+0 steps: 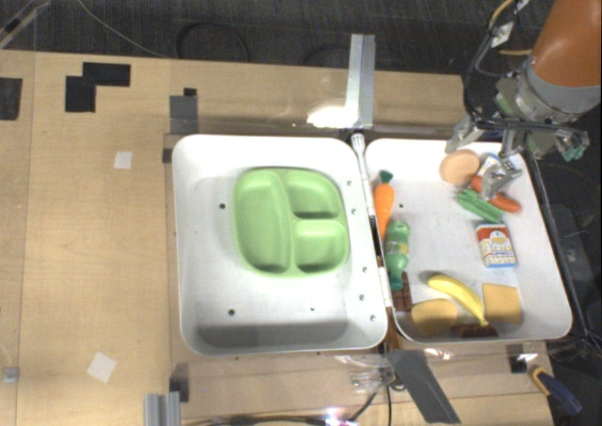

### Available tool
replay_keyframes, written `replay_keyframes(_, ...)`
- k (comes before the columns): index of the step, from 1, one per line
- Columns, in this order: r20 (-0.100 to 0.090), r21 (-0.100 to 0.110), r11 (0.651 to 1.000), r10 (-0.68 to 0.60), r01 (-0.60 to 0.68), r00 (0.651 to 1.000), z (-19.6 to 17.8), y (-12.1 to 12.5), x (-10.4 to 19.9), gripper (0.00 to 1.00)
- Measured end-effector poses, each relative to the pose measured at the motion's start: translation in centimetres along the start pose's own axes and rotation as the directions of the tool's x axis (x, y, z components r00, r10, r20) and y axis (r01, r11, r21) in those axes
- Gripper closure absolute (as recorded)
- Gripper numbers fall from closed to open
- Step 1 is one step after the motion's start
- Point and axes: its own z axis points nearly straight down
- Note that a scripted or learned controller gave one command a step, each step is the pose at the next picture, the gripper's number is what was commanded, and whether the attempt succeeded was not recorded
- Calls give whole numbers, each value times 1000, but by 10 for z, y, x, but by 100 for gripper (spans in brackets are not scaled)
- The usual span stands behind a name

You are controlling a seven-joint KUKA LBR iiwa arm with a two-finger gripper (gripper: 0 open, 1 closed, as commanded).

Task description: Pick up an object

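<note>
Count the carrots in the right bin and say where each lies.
2. One carrot lies along the bin's left wall, above the green bottle. A smaller carrot lies under the gripper, partly hidden.

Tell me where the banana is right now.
The banana lies in the right bin, near its front edge, between a tan bread-like piece on its left and a yellow block on its right.

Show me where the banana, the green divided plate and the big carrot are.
banana [458, 293], camera view, middle of its curve.
green divided plate [260, 222], camera view, its large left compartment.
big carrot [384, 205], camera view, its orange body.
</note>
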Motion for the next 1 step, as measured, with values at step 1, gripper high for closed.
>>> replay_keyframes(1, 2, 1, 997, -83, 83, 997, 148, 6, 37, 0)
